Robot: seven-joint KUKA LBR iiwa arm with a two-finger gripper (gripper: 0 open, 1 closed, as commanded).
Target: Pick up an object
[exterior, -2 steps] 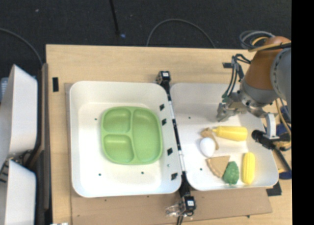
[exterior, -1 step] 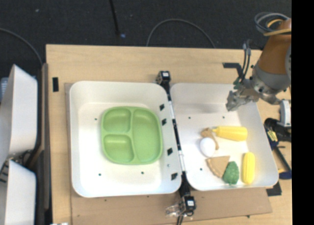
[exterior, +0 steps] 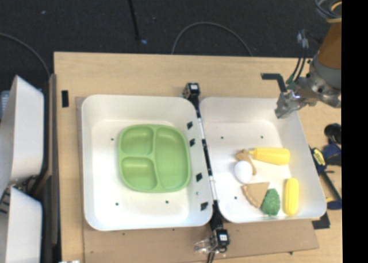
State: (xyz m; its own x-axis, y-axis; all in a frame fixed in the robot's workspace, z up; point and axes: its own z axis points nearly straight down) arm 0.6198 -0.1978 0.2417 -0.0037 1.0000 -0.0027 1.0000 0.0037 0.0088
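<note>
The gripper (exterior: 286, 107) is parked over the right bin's (exterior: 230, 119) 1 o'clock corner; how open the jaws are can't be told. A white egg (exterior: 244, 170) is sat at 5 o'clock among toy food, and a green divided plate (exterior: 154, 158) is seen in the left bin (exterior: 98, 141).

camera view: fixed overhead | tilted down | both bins (exterior: 92, 141) in frame | mid-range

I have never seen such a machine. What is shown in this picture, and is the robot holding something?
One camera looks down at a slant on a wooden bench. The robot arm, grey and orange, reaches in from the right; its pincer hangs over the right bin's far corner, holding nothing. The left bin holds a green divided plate. In the right bin lie toy foods: two yellow pieces, a white egg, tan pieces and something green.
</note>
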